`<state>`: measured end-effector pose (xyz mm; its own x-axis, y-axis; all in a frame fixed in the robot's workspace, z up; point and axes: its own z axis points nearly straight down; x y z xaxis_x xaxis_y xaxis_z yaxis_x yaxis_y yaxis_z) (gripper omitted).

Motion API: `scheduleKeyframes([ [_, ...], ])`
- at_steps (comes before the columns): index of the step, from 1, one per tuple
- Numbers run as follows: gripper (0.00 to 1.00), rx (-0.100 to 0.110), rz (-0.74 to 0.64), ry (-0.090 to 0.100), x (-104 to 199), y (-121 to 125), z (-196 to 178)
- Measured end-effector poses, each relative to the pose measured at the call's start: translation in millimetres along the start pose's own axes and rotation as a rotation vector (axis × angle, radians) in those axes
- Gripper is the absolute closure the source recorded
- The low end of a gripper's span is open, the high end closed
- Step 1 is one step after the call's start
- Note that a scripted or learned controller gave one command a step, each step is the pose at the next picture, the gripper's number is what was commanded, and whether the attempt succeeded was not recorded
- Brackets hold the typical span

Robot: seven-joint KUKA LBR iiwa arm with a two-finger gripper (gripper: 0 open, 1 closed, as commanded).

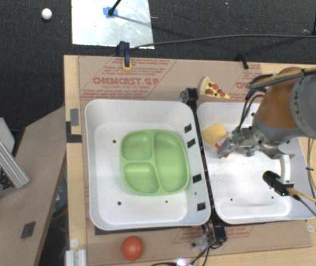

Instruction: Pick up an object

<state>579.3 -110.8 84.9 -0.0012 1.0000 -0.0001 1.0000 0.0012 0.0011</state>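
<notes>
Cardboard-covered tabletop (146,76) with two white bins. Pincer (224,147) sits low in the right bin (252,204), just beside a yellow lemon-ish thing (213,132); can't tell its grip, too blurry.

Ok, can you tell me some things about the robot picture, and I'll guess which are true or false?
1. The green tray sits in the left bin. True.
2. The pizza slice toy lies inside the right bin. False: it lies on the cardboard behind the bins.
3. The yellow object is in the right bin, near the gripper. True.
4. The red ball rests on the green tray. False: it sits in front of the left bin, outside it.
</notes>
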Motion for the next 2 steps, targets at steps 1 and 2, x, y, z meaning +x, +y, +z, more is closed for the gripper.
scheduleKeyframes([
  [1,1.0,-0.002,0.0,0.0,0,1,-10],
  [2,1.0,-0.001,-0.003,0.0,9,6,-64],
])
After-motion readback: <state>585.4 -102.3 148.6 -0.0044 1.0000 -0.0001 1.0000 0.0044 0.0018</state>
